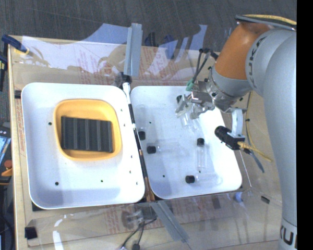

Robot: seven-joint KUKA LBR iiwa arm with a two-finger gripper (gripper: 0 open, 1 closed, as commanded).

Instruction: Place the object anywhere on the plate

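**Clear tube in the right bin, plate in the left**

The gripper (190,108) hangs over the far part of the right bin (227,181); whether the jaws are wide or narrow I cannot tell. The likely object is a clear tube (201,155) with a dark cap, lying near that bin's right edge, hard to make out. It looks light, stiff, smooth and apt to roll, so a grip across its middle seems safest. The yellow plate (86,108) with its dark ribbed centre sits in the left bin (41,191).
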